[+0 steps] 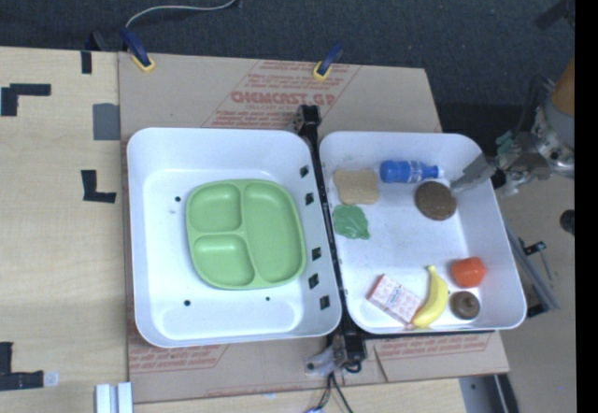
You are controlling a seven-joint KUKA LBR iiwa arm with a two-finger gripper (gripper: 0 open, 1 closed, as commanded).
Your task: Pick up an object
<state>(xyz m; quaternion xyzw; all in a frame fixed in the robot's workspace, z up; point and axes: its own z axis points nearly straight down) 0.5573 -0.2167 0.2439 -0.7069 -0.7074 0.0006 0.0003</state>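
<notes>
Two shallow white bins are sitting side by side on the surface [56,243], which is carrying a cardboard sheet [271,98] beneath them. The left bin [149,215] is holding a green divided plate [246,234] lying flat near its middle. The right bin [495,252] is holding the candidate objects: a blue bottle [407,171] is lying on its side near the far wall, a tan sponge [356,186] is resting just beside it toward the divider, and a green crumpled item [351,221] is lying just below the sponge. A brown round object [435,201] is sitting near the bottle. Along the near wall, a pink-and-white packet [393,298], a yellow banana [432,298], a dark brown round item [464,306] and an orange ball-like item [467,271] are clustering together, the banana touching the packet. The gripper [467,179] is reaching in from the right at the bin's right edge, its tip pointing toward the brown round object and sitting just beside it. Whether the fingers are wide or narrow cannot be told at this angle, and nothing is visibly sitting between them
</notes>
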